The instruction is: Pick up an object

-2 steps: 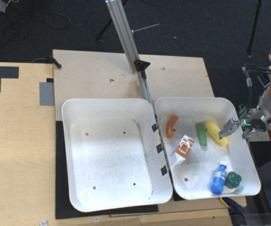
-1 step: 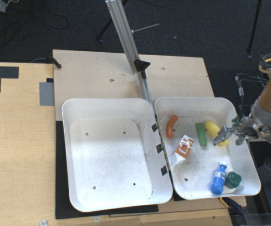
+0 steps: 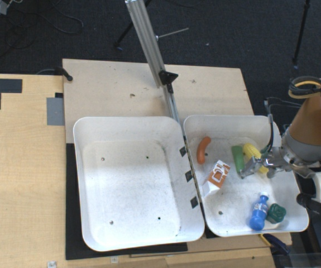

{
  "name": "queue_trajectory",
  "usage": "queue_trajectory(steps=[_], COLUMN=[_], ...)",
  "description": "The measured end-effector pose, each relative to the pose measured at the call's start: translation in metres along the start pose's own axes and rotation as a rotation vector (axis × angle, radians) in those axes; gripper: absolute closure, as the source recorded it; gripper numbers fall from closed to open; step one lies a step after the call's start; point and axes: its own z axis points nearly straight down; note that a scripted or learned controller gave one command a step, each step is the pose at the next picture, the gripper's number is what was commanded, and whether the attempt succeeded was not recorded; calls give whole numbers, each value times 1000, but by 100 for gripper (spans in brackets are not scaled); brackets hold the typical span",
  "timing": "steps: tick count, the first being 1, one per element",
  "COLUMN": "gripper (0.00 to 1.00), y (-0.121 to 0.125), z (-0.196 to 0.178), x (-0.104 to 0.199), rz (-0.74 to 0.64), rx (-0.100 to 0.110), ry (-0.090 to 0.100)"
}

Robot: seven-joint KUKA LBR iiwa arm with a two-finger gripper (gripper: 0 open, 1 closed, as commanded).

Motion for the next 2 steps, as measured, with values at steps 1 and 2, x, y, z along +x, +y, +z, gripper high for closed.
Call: queue_trajectory(steps=[1, 2], gripper=[0, 100], y=[1, 0], z=[27, 17], x=[0, 0], rz=[5, 9], rx=[-6, -5], ry=[-3, -1])
